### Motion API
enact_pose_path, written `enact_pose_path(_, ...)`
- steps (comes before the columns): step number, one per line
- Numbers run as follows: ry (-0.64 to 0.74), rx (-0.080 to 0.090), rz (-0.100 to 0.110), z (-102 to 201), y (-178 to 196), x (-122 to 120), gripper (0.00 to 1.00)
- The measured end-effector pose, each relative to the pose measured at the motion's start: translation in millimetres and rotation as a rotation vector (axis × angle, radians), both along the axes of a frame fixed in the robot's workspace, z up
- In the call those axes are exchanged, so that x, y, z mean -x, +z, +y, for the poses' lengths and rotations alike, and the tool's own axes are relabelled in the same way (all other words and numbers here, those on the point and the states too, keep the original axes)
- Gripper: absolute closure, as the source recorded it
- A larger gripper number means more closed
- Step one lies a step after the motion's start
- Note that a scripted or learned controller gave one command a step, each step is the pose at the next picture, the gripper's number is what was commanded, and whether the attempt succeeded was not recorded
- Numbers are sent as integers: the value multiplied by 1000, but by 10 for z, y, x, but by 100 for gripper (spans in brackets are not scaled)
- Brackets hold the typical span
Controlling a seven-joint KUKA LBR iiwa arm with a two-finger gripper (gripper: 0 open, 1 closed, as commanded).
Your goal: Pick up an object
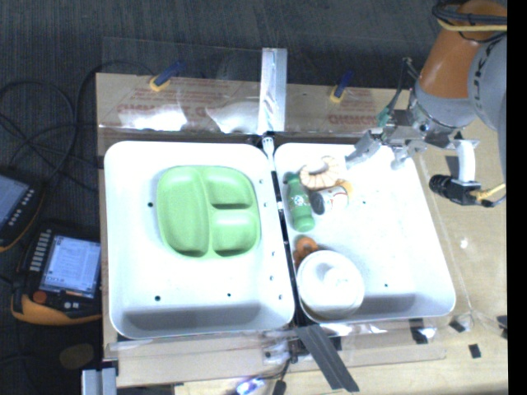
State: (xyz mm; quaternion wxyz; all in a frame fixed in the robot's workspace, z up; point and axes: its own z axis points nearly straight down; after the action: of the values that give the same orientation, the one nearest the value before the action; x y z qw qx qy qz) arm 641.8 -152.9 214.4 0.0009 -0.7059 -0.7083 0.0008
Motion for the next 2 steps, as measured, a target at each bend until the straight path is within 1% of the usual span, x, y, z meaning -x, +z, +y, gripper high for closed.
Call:
enact_pose_path(1, 334, 5, -10, 223, -1133, -208, 0)
enact_pose_path(2, 446, 13, -29, 264, -1177, 235, 0)
